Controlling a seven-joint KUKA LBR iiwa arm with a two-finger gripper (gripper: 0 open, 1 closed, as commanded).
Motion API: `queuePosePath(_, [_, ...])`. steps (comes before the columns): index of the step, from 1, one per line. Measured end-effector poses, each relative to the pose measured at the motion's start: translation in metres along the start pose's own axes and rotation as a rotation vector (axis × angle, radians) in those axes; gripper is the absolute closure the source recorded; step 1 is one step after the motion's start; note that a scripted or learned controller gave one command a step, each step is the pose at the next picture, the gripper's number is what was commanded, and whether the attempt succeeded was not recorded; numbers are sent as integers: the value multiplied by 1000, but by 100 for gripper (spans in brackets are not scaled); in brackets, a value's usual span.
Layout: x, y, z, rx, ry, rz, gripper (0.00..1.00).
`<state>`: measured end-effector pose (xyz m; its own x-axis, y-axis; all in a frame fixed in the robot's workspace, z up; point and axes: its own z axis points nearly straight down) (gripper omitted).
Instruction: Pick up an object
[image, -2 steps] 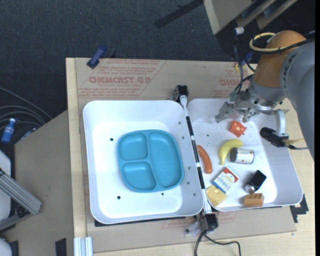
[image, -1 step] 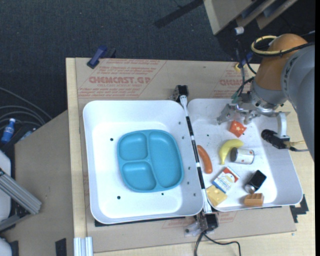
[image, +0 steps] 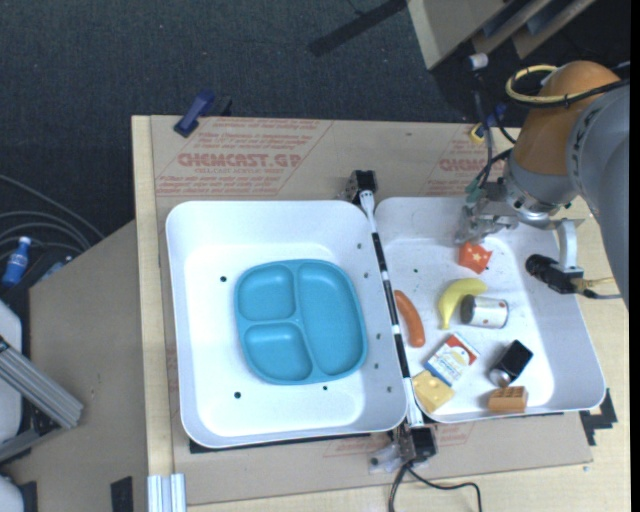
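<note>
Bins sit side by side below me: well to the pincer's left, the left bin (image: 190, 300) holds a blue divided plate (image: 298, 320), and the cardboard (image: 150, 200) under it reads "CHEMCAST GP" in red print, partly cut off. Closer in, down and left of the pincer, the right bin (image: 580, 350) carries a sausage (image: 409, 317), a small printed carton (image: 450, 359) whose label is too small for me to read, and a yellow wedge (image: 432, 392). Just below the pincer lie a banana (image: 459, 299) and a small can (image: 488, 313), touching each other, with a black block (image: 513, 359) and a brown block (image: 508, 400) further down. The pincer (image: 478, 232) hangs over the bin's upper part, right above a small orange-red piece (image: 474, 257); whether its tips are apart or together I cannot tell from this slant. I judge that piece the likely target: light, probably stiff plastic, a bit slick, best taken across its narrow sides.
</note>
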<state>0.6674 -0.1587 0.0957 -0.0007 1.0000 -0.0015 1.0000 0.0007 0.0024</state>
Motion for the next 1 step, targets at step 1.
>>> queuePosePath(1, [0,0,0,0,0,0,0])
